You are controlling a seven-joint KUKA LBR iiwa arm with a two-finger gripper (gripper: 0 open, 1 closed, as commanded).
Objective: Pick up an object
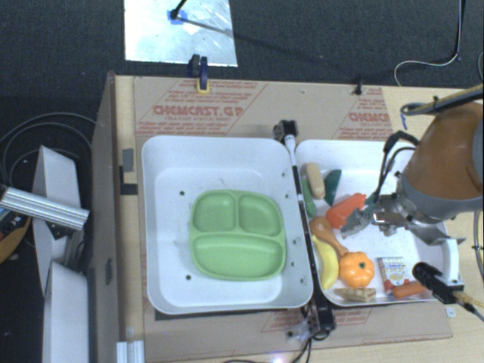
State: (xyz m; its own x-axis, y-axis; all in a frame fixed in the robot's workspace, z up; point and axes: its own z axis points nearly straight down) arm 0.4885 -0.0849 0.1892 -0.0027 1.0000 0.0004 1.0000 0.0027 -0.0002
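A cardboard sheet (227, 100) printed in red is laid across the bench. A blue and yellow clamp (200, 72) is fixed at its far edge — beyond it, a shiny foil-like sheet (181, 21) is spread on the dark floor. White boxes (57, 203) are stacked off its left edge.

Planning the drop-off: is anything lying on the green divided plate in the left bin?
No, the green divided plate shows bare compartments; the toys lie in the right bin.

Bright, even light; slight softness

Red "CHEMCAST GP" print on the brown board (198, 110) under the bins.
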